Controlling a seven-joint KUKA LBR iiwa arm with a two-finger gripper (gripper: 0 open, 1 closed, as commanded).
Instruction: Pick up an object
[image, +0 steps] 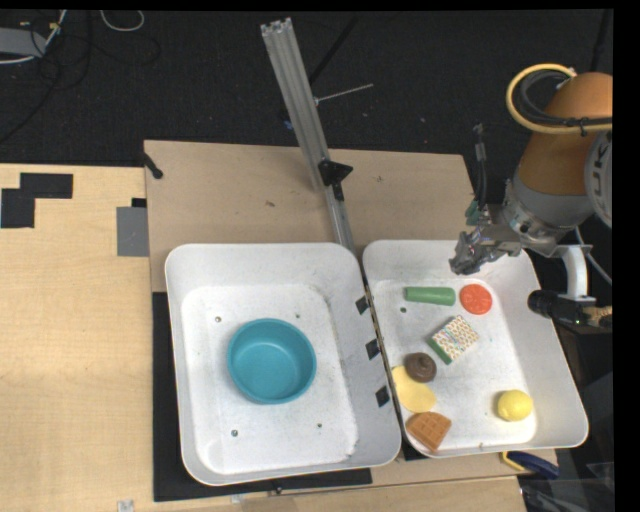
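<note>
- Grey and orange, the arm reaches in from the right, and its gripper (468, 262) hangs above the far edge of the right bin (545, 330), nothing between its fingers; whether they are spread or pressed together I cannot tell.
- Nearest below it lies the green cylinder (429, 295), in the far part of the right bin, just left of the red disc (476, 299).
- That cylinder lies flat, its long axis running left to right, ends pointing at the bin's divider and at the disc.
- To take it well, I judge the gripper should come down over its middle with the fingers set across the short width, one on the far side, one on the near side.
- Closing along the length would likely slip off or bump the disc.
- Other candidates sit nearer: a checkered block (455, 338), tilted diagonally, a brown ring (420, 367), a yellow piece (413, 390), a waffle-like wedge (429, 430) and a yellow ball (514, 405).
- A teal bowl (271, 360) rests in the left bin (200, 280).
</note>
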